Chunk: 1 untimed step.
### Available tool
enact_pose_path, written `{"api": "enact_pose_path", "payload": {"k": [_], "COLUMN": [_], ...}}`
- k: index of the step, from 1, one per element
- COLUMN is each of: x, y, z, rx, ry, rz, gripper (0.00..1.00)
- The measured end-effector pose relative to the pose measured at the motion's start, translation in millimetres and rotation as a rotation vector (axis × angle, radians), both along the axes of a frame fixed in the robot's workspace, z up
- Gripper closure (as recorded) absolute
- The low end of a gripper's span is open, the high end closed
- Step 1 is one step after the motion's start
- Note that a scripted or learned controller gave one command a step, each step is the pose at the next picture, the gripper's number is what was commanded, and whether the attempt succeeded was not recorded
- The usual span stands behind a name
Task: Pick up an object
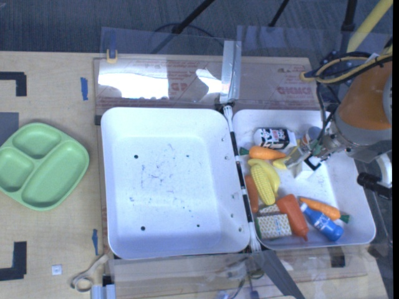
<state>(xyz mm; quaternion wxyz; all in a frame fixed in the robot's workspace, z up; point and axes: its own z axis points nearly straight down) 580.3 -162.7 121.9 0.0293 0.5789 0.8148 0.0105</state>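
Gripper (310, 154) state I cannot tell; it hangs low over the right bin (355, 195). From the left I see a green plate (40, 165), then the left bin (165, 179), then toys piled together: corn (265, 180), carrot (268, 154), blue bottle (324, 224), probably candidates for picking.

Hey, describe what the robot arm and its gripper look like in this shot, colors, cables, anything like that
The arm enters from the right: a rounded grey body with a broad orange band above the wrist. Yellow and black cables loop over its top. The gripper at its end is a small cluster of grey metal and black parts with some thin coloured wires; finer detail is too small to tell.
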Motion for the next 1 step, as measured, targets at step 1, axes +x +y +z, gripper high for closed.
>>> {"api": "enact_pose_path", "payload": {"k": [1], "x": [-27.0], "y": [23.9], "z": [46.4], "rx": [0.024], "ry": [0.055], "rz": [-0.273], "gripper": [0.00]}}
